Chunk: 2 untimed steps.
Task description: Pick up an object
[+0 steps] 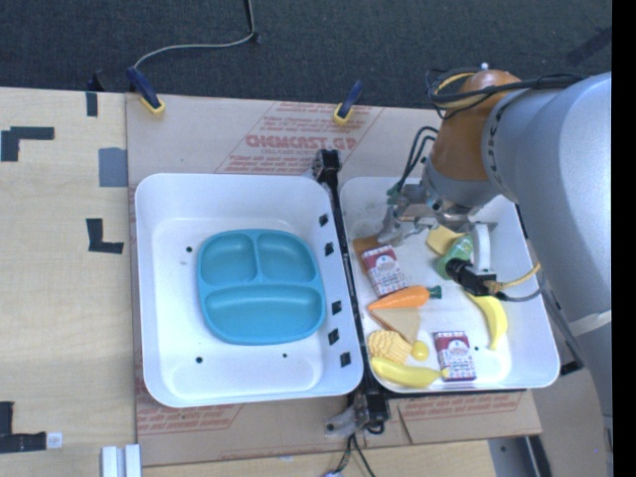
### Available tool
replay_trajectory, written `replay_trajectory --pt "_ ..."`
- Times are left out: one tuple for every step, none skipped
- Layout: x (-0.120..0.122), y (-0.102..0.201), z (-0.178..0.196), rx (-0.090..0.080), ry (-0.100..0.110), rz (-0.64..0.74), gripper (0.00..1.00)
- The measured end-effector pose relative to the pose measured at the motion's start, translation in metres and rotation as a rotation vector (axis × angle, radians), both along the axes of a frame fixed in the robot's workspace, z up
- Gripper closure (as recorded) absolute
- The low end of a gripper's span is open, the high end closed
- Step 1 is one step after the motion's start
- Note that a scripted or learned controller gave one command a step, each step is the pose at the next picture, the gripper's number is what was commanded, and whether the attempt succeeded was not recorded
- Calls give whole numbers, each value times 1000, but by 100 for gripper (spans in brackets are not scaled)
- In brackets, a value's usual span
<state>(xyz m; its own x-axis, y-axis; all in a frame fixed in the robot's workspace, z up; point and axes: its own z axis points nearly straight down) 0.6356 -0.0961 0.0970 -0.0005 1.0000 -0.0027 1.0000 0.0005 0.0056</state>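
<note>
The left bin (159,266) holds a blue plate (262,286). The right bin (542,351) is crowded with toy food: carrot (401,297), bananas (491,318), small boxes (383,269). The gripper (396,219) hangs over its far-left corner; its grip can't be told.

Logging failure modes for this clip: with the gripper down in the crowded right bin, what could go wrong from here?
1. The gripper sits near the divider and bin corner; it may strike the wall rather than a toy.
2. The red box, carrot and wedge lie packed together, so a grasp may nudge neighbours or catch two.
3. The black cable hanging over the toys might snag.
</note>
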Motion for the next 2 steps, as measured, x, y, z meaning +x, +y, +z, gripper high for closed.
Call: replay_trajectory --pt "0 0 0 0 0 0 0" --pt "33 -7 -12 2 4 2 0"
